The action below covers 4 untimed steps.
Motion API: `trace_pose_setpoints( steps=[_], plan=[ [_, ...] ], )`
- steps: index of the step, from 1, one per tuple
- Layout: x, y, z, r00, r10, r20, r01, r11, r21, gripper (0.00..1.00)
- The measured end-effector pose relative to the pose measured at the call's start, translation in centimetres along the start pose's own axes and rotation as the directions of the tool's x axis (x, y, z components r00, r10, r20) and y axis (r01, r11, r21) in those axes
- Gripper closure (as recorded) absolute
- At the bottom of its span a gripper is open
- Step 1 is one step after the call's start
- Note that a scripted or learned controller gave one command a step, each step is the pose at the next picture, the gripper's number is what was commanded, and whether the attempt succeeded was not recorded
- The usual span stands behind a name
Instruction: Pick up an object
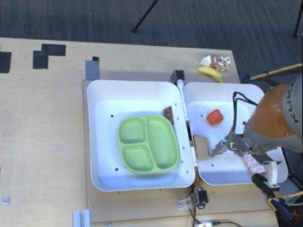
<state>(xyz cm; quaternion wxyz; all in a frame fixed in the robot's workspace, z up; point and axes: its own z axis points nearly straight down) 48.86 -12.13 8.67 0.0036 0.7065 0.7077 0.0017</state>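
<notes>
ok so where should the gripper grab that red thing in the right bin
Grip the red object across its rounded middle, coming straight down from above. It is small and lumpy, lying alone on the right bin floor away from the walls, so fingers fit either side. The gripper is nearby.

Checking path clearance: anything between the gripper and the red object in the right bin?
Camera view: bare white bin floor between the gripper and the red object.

Green tray [148, 144] fills left bin [102, 126] centre; free floor left of tray. Right of tray: red pepper [214, 117], tan block [201, 145], arm [270, 122] crowd right bin [208, 176].
</notes>
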Motion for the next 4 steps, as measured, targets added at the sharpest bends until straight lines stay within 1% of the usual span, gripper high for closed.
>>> trace_pose_setpoints(
  steps=[1, 2, 3, 4],
  plan=[
    [0.0, 0.2, -1.1, 1.0, -0.001, 0.0, 0.001, 1.0, -0.006, 1.0],
    [0.0, 0.2, -1.1, 1.0, -0.001, 0.0, 0.001, 1.0, -0.006, 0.0],
    [0.1, 0.4, -2.2, 1.0, -0.004, 0.0, 0.004, 1.0, -0.009, 1.0],
    [0.1, 0.4, -2.2, 1.0, -0.003, 0.0, 0.003, 1.0, -0.009, 0.0]
  ],
)
